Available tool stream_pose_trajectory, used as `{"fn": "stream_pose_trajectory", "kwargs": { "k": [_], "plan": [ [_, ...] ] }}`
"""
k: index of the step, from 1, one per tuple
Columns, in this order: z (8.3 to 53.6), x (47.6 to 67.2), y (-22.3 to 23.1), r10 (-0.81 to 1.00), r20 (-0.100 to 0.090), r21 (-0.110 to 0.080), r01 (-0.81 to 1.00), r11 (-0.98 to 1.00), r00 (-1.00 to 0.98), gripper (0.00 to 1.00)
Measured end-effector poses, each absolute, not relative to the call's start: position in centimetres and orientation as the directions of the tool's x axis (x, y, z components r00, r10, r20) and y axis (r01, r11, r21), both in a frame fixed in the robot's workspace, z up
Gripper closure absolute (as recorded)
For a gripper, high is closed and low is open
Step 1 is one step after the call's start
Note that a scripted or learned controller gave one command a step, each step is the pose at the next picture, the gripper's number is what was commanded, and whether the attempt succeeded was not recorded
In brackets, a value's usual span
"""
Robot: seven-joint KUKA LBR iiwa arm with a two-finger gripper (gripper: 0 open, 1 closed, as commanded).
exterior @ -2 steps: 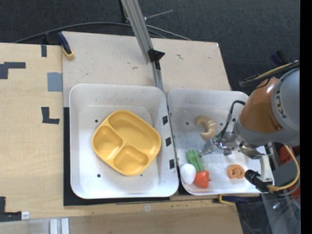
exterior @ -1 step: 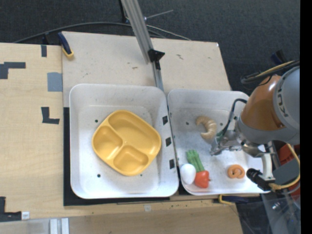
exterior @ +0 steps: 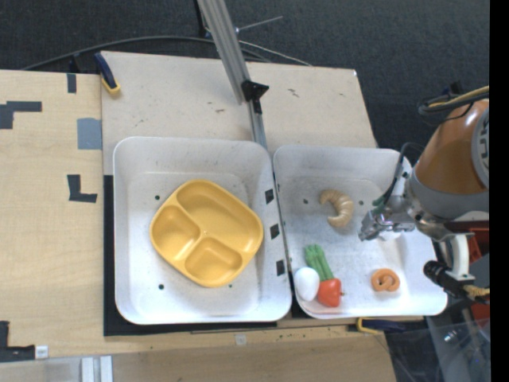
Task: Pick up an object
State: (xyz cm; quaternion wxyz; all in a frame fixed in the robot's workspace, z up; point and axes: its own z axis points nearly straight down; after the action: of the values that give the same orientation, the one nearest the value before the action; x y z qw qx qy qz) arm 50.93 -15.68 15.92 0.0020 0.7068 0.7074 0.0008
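On the desk (exterior: pixel 199 94) we list, by size: left bin (exterior: pixel 127 213) with yellow divided plate (exterior: pixel 207 231); right bin (exterior: pixel 350 161) with tan croissant (exterior: pixel 339 208), green stalk (exterior: pixel 318 261), red piece (exterior: pixel 330 291), white egg (exterior: pixel 306 282), orange ring (exterior: pixel 386 280); hand (exterior: pixel 372 229) low beside the croissant, grip undeterminable.

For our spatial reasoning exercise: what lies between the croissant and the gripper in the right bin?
In the camera view, just bare white bin floor separates the croissant from the gripper; nothing sits between them.
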Motion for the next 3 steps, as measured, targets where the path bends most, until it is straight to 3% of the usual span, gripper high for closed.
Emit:
{"fn": "stream_pose_trajectory", "kwargs": {
  "k": [1,3],
  "plan": [
    [21.0,51.0,-15.7,1.000,-0.001,0.004,1.000,0.002,-0.002,1.00],
    [20.9,52.6,-6.1,1.000,0.001,-0.001,1.000,0.007,-0.007,1.00]
  ]
}}
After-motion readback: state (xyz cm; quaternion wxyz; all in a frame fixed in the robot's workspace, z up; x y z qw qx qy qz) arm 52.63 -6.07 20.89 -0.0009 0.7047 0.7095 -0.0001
